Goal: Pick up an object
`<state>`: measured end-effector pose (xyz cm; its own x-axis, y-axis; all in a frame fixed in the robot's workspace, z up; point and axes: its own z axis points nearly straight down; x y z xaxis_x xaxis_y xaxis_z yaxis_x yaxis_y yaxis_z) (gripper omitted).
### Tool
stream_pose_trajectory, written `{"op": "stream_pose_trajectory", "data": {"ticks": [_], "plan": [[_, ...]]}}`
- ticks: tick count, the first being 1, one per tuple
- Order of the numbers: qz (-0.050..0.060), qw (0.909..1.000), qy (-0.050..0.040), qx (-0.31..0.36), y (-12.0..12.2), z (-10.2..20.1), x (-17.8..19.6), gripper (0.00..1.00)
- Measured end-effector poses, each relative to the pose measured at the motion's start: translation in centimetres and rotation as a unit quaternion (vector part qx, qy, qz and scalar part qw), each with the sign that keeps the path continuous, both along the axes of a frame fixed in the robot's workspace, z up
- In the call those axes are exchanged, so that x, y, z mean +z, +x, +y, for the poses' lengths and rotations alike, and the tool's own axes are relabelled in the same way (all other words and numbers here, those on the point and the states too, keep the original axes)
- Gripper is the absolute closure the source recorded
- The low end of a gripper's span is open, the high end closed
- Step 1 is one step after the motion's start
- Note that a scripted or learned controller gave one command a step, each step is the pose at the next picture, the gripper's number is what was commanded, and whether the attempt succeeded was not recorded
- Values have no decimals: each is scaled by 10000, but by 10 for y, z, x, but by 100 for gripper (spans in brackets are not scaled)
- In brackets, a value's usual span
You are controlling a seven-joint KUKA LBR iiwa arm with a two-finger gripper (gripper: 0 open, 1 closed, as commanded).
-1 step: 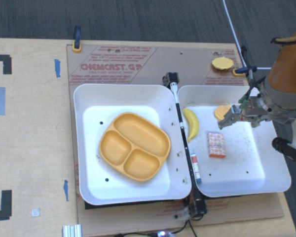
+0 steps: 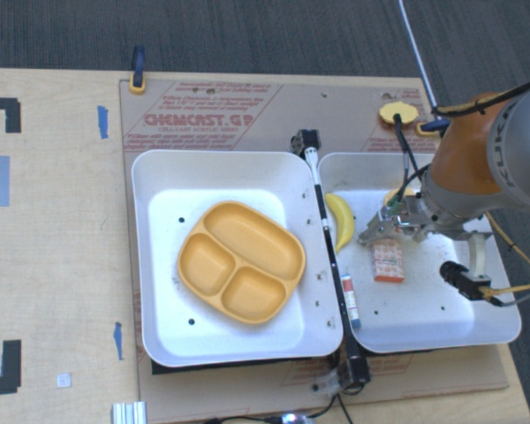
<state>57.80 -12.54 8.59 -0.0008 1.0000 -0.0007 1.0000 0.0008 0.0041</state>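
Note:
In the right bin (image 2: pixel 424 325) lie a yellow banana (image 2: pixel 340 219) near the left wall, a small orange-and-white packet (image 2: pixel 388 261) in the middle, and a pen-like marker (image 2: pixel 348 299) along the left wall. My gripper (image 2: pixel 382 229) hangs low over the bin, just above the packet's top edge and right of the banana. The grey arm with its orange band (image 2: pixel 464 162) reaches in from the right and hides the bin's back right part.
The left bin (image 2: pixel 159 237) holds a yellow three-compartment plate (image 2: pixel 240 261). A black divider bar (image 2: pixel 322 228) runs between the bins. A black cable connector (image 2: pixel 459 276) hangs off the arm over the right bin. A yellow disc (image 2: pixel 397 113) lies behind the bins.

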Motion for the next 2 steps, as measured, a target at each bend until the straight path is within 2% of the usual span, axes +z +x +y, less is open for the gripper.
{"op": "stream_pose_trajectory", "data": {"ticks": [1,2], "plan": [[-12,10000,0,-7,1,0,10,100],[17,10000,10,7,-55,78,99,100]]}}
